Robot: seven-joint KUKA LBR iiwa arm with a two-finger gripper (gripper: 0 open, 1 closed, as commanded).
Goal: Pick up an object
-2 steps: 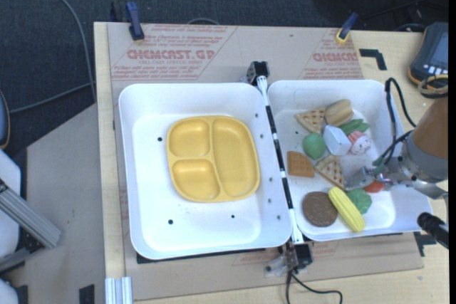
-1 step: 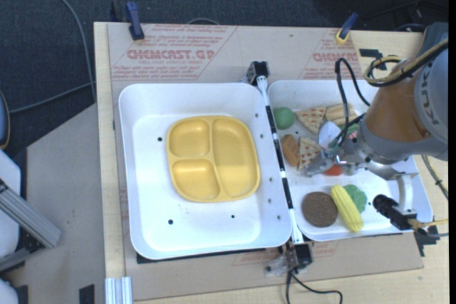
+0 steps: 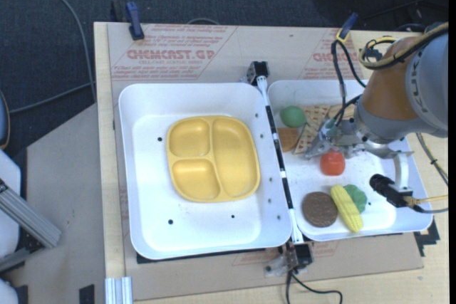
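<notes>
Red tomato-like object [image 3: 333, 164]: round, glossy, lying in right bin [image 3: 407, 223] just below gripper [image 3: 329, 139], which sits over a cracker-coloured waffle piece [image 3: 308, 126]. Contact between the two cannot be resolved. How the gripper is set, and whether it carries anything, cannot be told. Green ball [image 3: 291, 116] at upper left. Brown disc [image 3: 319, 209] and yellow corn [image 3: 346, 207] nearer the front wall. Left bin [image 3: 139, 174] holds yellow divided plate [image 3: 212, 157].
</notes>
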